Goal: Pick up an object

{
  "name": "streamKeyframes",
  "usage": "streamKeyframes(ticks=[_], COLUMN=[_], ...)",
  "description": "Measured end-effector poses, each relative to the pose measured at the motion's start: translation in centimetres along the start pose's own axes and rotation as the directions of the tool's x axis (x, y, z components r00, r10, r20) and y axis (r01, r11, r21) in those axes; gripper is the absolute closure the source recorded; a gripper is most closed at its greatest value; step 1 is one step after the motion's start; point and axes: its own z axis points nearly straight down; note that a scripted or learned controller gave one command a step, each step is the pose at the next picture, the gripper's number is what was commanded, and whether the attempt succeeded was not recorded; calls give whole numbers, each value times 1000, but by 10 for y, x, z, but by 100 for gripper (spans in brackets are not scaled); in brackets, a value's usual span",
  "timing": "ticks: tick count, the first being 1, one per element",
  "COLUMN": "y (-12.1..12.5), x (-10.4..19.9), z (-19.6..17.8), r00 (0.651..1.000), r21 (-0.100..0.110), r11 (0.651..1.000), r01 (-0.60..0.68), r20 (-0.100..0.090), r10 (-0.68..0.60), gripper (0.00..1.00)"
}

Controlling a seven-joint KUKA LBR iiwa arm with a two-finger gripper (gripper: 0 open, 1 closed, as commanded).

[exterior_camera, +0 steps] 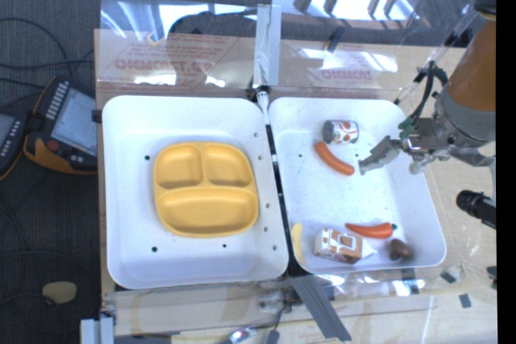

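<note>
The robot's pincer (379, 157) hangs over the right bin (419, 197), its fingers spread and nothing between them. An orange sausage (334, 158) lies just to its left, a small red-and-white can (341, 131) beyond that. Below it, near the bin's front wall, rest a chilli pepper (371, 230), a toy truck (339, 245) and a brown lump (400, 251). Far left, a yellow divided plate (206, 188) sits in the other bin (129, 173)

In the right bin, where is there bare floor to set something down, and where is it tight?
Bare floor in the right bin runs across the middle, between the upper sausage and the lower sausage. The near edge is crowded: a carton and a brown lump lie there. The can and the end effector take the top.
</note>
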Motion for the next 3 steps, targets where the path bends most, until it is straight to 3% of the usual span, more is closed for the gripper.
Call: streamKeyframes(ticks=[1, 2, 3], y=[66, 90, 91], x=[24, 5, 6], z=[120, 183, 174], r00=[994, 954, 955], r21=[1, -7, -8], r11=[994, 954, 955], r01=[-111, -299, -297], r20=[0, -3, -3], r10=[111, 299, 297], gripper=[0, 0, 100])
